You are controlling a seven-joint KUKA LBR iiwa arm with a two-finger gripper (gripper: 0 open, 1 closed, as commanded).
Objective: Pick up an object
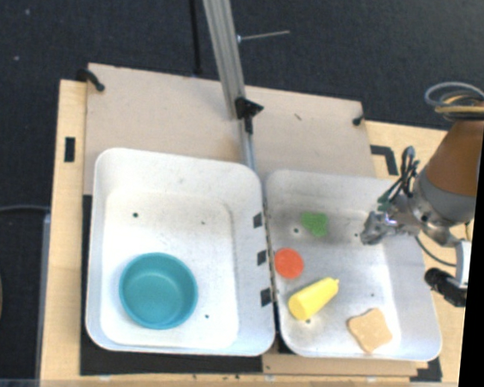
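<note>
The right bin (405, 274) holds a small green object (314, 223) near its back, an orange-red round piece (289, 263) by its left wall, a yellow bottle-shaped toy (312, 297) lying tilted in front, and a tan toast-like piece (370, 330) at the front right. My gripper (376, 228) hangs low over the right bin's back right part, to the right of the green object and apart from it. Nothing shows between its fingers.
A teal bowl (158, 289) sits in the front of the left bin (139, 186). A slanted metal pole (227, 49) rises behind the bins' shared wall. Cables and the arm's body (452, 172) crowd the right edge.
</note>
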